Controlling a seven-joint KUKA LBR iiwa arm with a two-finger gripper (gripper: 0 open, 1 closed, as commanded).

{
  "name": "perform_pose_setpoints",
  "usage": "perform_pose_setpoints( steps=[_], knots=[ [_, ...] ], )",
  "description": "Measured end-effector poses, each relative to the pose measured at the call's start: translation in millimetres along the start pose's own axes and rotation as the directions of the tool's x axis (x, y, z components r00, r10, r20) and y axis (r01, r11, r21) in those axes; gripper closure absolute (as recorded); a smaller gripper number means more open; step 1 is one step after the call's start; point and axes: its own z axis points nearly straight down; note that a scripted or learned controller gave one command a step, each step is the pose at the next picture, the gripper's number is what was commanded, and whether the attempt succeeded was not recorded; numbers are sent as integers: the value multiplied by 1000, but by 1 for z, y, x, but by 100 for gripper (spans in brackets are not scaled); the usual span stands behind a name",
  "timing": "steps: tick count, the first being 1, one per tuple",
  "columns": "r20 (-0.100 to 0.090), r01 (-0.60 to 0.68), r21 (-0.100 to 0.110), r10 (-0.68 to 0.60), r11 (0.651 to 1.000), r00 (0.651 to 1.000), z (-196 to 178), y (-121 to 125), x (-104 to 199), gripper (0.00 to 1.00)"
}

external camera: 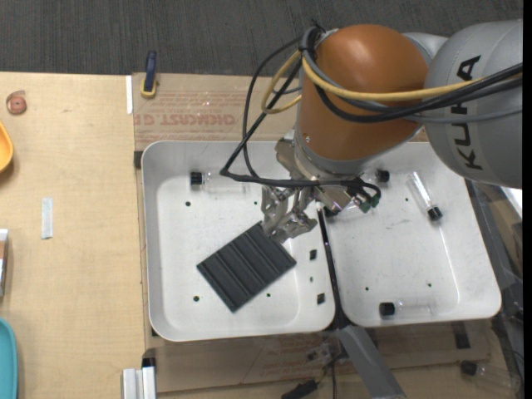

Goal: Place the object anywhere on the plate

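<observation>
Camera view from above the bench looks down on two shallow white bins set side by side, the left bin (166, 306) and the right bin (465, 289), with the arm (366, 81) reaching in from the right and hanging over the seam between them. The gripper (284, 220) hangs low over the upper right part of the left bin, just above the top corner of a dark ribbed rectangular slab (247, 266) that lies flat and turned at an angle on the bin floor. That slab looks like the plate the task means, though it could instead be the object itself; this one view does not settle which. Whether the gripper is closed on anything I cannot tell, since the metal parts under the wrist blur together and no separate item can be made out there. No small object is seen resting on the ribbed slab, whose dark surface appears bare. Judging by this, the task seems unfinished: if something is being carried, it is hovering near the slab's upper edge and awaits lowering and letting go; if nothing is held, a pick-up has yet to happen. A short clear tube (418, 188) lies in the right bin.
</observation>
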Motion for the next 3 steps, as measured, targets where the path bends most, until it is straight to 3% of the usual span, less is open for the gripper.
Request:
perform_pose_setpoints(
  steps=[1,2,3],
  knots=[
    [0,-1,0,1,1000,1000,0,0,0,0],
    [4,-383,1,383,924,924,-58,-29,-66,0],
    [9,-386,1,386,923,923,-67,-31,-67,100]
  ],
)
